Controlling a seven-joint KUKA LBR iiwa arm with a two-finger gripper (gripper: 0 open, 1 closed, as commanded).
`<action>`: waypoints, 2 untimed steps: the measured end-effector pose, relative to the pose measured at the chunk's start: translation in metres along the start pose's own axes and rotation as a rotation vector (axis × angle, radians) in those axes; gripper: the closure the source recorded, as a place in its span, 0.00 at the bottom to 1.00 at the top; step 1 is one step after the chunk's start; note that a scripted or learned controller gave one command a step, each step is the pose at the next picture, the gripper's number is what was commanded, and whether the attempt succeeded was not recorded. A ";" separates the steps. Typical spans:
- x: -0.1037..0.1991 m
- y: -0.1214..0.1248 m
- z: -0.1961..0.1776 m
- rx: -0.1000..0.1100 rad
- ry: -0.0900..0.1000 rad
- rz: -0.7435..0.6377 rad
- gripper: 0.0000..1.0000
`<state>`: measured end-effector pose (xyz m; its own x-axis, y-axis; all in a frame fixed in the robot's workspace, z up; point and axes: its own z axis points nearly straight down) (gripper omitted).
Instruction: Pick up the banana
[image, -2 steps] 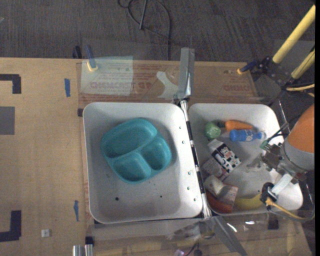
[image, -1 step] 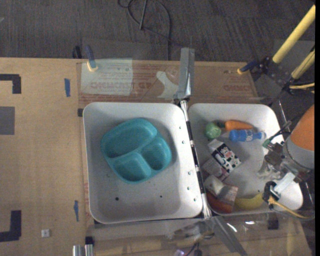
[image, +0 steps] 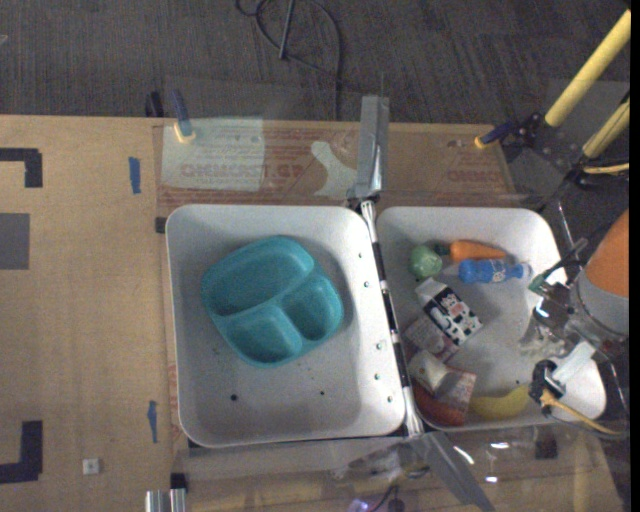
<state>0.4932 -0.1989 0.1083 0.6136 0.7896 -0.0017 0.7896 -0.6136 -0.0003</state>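
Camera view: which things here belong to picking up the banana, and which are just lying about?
Job: curved yellow banana; right white plastic bin holding it; end effector over that bin.
Lying about: teal divided plastic tray in the left bin; round green fruit; orange carrot; blue plastic bottle; black-and-white carton.

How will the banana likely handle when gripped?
The banana looks curved and smooth, so it may pivot or slip in a grip. It lies by the right bin's near wall, beside a brown box, so pushing probably wedges it.
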 end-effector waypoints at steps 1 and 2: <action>0.000 0.000 0.000 0.000 0.000 0.000 0.00; -0.022 0.000 -0.051 0.000 0.001 -0.127 0.00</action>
<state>0.4794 -0.2161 0.1589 0.5089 0.8608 -0.0007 0.8608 -0.5089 -0.0007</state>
